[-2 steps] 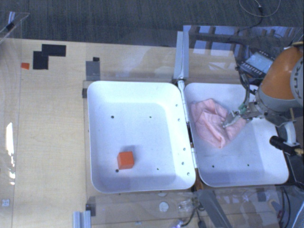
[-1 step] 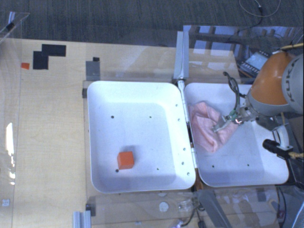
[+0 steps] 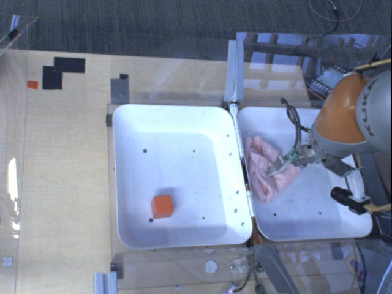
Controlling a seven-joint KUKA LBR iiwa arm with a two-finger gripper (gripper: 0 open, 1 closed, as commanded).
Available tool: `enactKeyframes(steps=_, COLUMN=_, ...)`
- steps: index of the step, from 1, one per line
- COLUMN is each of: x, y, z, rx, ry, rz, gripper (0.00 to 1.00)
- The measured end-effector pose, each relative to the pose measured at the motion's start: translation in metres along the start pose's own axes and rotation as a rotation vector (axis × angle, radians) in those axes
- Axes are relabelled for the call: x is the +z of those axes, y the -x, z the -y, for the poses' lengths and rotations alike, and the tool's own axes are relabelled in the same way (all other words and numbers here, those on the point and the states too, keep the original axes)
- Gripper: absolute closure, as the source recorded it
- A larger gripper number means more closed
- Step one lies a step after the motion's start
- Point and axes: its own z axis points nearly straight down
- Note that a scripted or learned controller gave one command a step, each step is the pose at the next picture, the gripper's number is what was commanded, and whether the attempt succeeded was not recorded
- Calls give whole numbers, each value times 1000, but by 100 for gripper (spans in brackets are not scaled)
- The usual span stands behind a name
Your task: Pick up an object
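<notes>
The pink cloth [image 3: 263, 167] lies crumpled in the right bin [image 3: 318, 222], near its left wall. The hand [image 3: 286, 164] is down on the cloth's right edge; I cannot tell how it stands. This looks like the grasping step; next it should lift straight up. The left bin [image 3: 184, 127] has an orange block [image 3: 162, 206]. Both bins rest on a pale wooden counter [image 3: 61, 182].

Bins [image 3: 177, 118]: white, smooth, slightly glossy plastic. Table [image 3: 61, 182]: pale wood grain, matt. Cloth [image 3: 262, 167]: pink, soft, crumpled. Block [image 3: 162, 206]: orange, matt. Arm [image 3: 343, 112]: glossy orange band, grey shell.
</notes>
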Motion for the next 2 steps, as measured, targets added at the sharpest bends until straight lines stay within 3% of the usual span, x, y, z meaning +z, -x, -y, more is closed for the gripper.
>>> enactKeyframes(steps=1, x=-9, y=-1, z=-4, rx=-2, ry=4, rz=-4, gripper=100)
enactKeyframes(steps=2, x=-90, y=-49, z=-82, rx=49, ry=-17, rz=-10, gripper=100)
